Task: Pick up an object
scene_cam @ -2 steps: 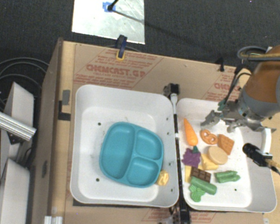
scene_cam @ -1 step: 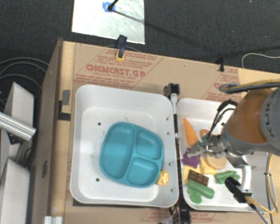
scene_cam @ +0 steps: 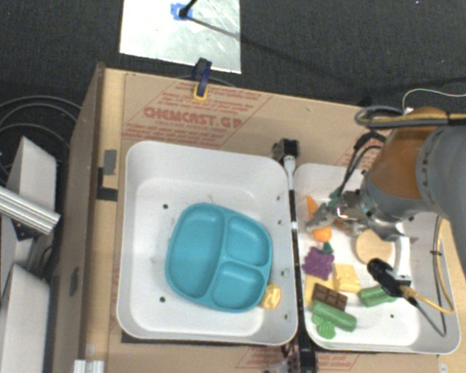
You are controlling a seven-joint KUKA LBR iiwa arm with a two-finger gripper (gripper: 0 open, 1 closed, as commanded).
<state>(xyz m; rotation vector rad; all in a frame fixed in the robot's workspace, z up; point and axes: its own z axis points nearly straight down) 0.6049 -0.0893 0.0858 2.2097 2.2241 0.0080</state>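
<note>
Camera view, from above at a slant: two shallow white bins are seen side by side on a bench. In the left white bin [scene_cam: 142, 213] a turquoise plastic divided plate [scene_cam: 218, 255] lies flat, with a small yellow toy piece [scene_cam: 272, 296] touching its lower right edge.

The right white bin [scene_cam: 429, 333] is crowded with small toy foods: an orange rounded piece [scene_cam: 321, 232], a purple cluster-shaped piece [scene_cam: 320, 261], a pale yellow block [scene_cam: 345, 278], a brown chocolate-like bar [scene_cam: 329, 298], a green ridged piece [scene_cam: 333, 319], a green stick [scene_cam: 377, 296], and a tan disc [scene_cam: 367, 247].

The two-finger gripper [scene_cam: 330, 211] is lowered over the bin's upper left, just above the orange piece (whether it is closed cannot be told).

Risks are judged: with pieces packed so closely, a neighbour may be nudged or two pinched together; the rounded orange piece could slip out; the bin wall nearby might be struck.
</note>
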